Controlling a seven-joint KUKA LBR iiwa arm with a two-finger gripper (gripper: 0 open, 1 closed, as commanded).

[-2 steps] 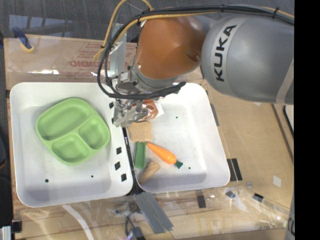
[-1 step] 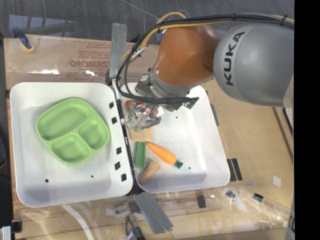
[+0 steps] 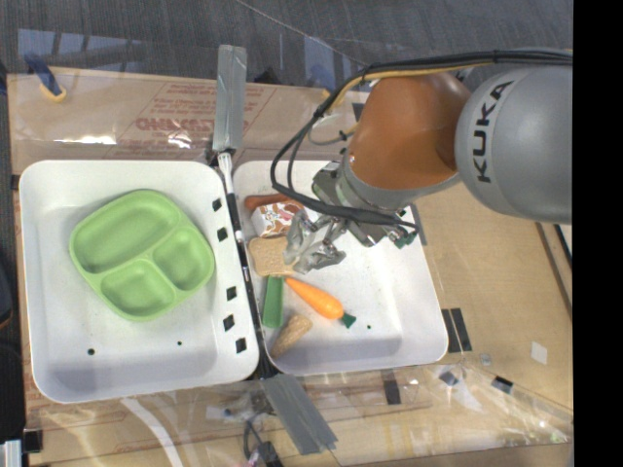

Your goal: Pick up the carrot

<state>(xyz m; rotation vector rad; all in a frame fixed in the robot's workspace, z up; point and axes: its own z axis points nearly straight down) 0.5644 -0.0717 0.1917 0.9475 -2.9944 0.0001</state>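
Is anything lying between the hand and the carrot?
No. In the camera view the hand sits just above the carrot, with a bare strip of the right bin's floor between them.

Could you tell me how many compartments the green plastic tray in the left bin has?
3. The green plastic tray has one long compartment along its upper-left side and two smaller ones, at its right and its lower end. None looks hidden.

A light green, three-compartment plastic tray (image 3: 142, 253) sat in the left shallow white bin (image 3: 58, 358). In the right white bin (image 3: 414, 324) lay a tan bread slice (image 3: 265, 257), a slim green stick (image 3: 274, 303) (lying lengthwise) and a beige cork-like piece (image 3: 289, 334) just beside its lower end.
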